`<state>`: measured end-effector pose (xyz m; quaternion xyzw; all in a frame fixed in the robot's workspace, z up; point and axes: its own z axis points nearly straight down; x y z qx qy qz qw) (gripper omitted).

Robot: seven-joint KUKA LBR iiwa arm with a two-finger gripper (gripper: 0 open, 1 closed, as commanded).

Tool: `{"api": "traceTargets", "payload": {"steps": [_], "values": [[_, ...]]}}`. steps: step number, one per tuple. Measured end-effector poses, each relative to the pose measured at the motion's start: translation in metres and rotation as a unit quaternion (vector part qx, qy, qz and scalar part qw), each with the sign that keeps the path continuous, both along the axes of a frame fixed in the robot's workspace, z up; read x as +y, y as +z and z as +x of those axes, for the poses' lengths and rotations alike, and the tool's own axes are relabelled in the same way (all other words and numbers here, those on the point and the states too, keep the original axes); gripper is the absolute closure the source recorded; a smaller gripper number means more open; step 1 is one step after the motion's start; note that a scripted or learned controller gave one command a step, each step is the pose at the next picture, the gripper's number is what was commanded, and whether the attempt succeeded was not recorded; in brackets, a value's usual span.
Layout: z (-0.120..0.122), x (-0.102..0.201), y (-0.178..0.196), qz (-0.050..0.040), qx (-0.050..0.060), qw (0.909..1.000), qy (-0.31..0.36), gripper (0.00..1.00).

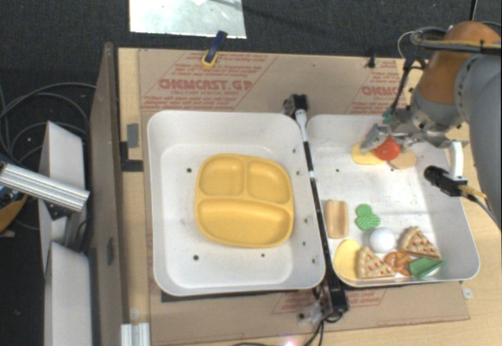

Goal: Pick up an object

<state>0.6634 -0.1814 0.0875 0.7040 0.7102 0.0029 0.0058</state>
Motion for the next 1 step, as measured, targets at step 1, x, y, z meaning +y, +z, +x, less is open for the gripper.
{"api": "traceTargets", "payload": {"steps": [1], "values": [[-0.0011, -0.0003, 0.0141, -0.0005, -0.002, 1.0000, 0.000, 1.00]]}}
